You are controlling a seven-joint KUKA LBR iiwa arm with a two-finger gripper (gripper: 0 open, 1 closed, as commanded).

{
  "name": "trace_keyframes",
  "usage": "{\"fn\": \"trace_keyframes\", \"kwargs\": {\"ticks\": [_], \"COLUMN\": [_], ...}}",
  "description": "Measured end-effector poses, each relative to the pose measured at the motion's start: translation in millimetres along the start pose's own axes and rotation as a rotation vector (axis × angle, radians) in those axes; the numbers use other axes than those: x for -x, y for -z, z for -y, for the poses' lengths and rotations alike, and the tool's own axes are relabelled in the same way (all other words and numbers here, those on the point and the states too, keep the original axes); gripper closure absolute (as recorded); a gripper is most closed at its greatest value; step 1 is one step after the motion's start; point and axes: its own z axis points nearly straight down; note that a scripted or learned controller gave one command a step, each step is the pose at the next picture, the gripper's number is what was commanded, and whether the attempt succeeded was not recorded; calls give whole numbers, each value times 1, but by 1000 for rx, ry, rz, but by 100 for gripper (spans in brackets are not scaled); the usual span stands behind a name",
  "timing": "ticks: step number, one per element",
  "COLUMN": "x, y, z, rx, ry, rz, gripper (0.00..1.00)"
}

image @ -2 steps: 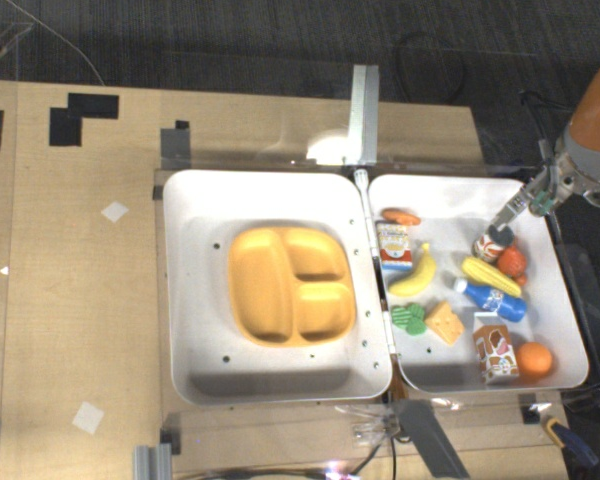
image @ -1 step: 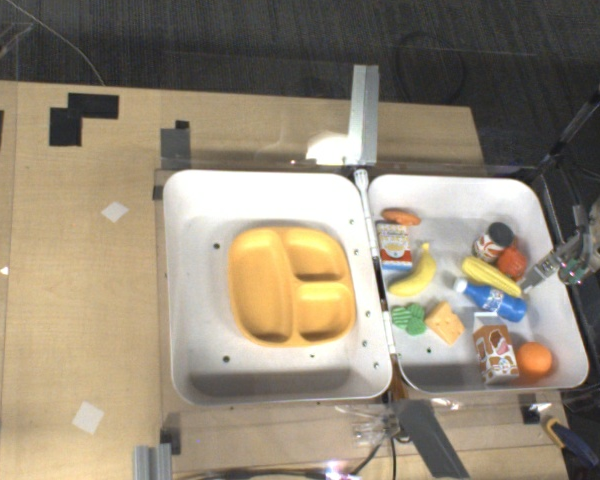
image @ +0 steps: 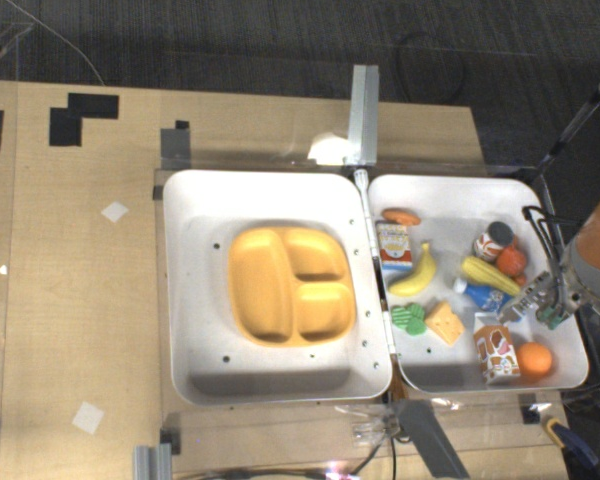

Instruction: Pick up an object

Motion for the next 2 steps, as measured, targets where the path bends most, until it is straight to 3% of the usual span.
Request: {"fn": "trace_keyframes", "kwargs": {"ticks": [1, 2], "x": [-1, 35], "y": [-28, 17], "z": [-1, -44], "rx": [0, -4], "ry": [32, 190], "rz": [0, -11], "gripper": [100, 100]}}
